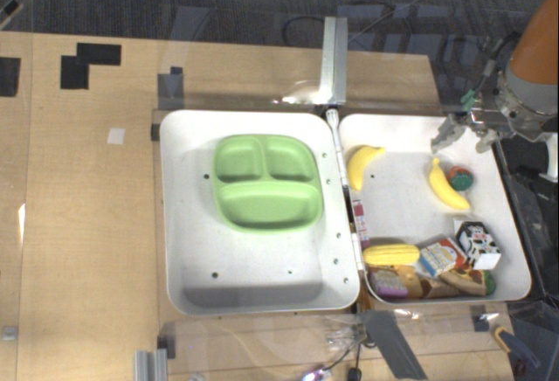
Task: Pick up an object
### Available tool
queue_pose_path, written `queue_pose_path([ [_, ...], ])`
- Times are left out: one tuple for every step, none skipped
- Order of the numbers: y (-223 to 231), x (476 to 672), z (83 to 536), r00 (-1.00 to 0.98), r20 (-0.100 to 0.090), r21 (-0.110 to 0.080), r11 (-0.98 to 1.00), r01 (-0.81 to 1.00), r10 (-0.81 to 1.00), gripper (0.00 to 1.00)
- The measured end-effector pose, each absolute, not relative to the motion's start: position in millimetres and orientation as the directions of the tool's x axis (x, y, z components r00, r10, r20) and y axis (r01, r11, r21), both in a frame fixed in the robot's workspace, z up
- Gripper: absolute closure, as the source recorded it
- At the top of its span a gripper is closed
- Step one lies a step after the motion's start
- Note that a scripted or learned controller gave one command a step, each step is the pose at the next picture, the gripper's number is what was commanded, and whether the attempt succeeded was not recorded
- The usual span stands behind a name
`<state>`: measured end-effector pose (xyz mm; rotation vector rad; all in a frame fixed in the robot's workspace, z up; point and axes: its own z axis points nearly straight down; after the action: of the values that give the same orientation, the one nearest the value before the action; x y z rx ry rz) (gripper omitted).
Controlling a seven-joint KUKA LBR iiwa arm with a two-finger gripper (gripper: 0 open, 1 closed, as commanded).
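The tool hangs with its fingers spread apart and nothing between them, above the right bin's far edge. Just below it a banana lies beside a small green-and-red ball.

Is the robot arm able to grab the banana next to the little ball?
Probably yes. The gripper hangs just above that banana, with its fingers spread and bare bin floor between them. The ball touches the banana's right side and may get bumped.
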<state>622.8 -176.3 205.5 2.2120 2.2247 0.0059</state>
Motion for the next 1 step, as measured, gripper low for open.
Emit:
queue_pose_path([
  [-202.5, 602.4, 96.0, 0.046, 0.000, 0.007, -0.046, 0.999, 0.999, 0.00],
])
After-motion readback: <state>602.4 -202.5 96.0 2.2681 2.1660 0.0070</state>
